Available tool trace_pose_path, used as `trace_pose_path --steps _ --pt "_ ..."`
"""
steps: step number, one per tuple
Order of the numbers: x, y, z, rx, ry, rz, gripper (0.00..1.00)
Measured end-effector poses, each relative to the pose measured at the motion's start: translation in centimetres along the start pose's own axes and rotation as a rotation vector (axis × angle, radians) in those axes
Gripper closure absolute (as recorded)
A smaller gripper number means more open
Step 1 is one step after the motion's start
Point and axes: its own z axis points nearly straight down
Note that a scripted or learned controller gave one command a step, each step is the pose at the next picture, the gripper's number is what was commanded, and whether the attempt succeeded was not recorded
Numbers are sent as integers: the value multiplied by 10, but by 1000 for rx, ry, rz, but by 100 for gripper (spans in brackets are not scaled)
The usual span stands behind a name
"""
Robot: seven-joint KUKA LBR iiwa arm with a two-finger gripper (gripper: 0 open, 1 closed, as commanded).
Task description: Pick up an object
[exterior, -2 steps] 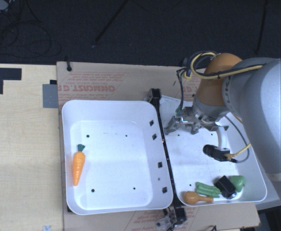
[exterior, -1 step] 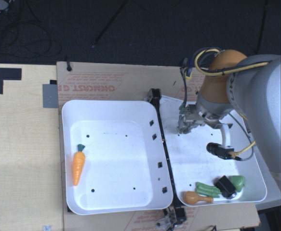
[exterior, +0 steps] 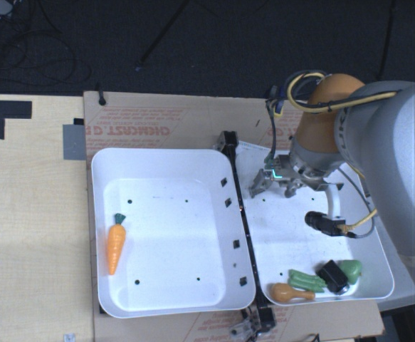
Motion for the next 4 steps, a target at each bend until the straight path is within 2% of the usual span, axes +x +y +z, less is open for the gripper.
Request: trace_pose_path --steps 1,2,3,4 --pt "-1 0 -10 1 0 0 100" --pt "-1 0 -9 1 0 0 0" --pt "-2 0 -19 1 -1 0 100" --pt "-2 -1 -19 2 -1 0 0"
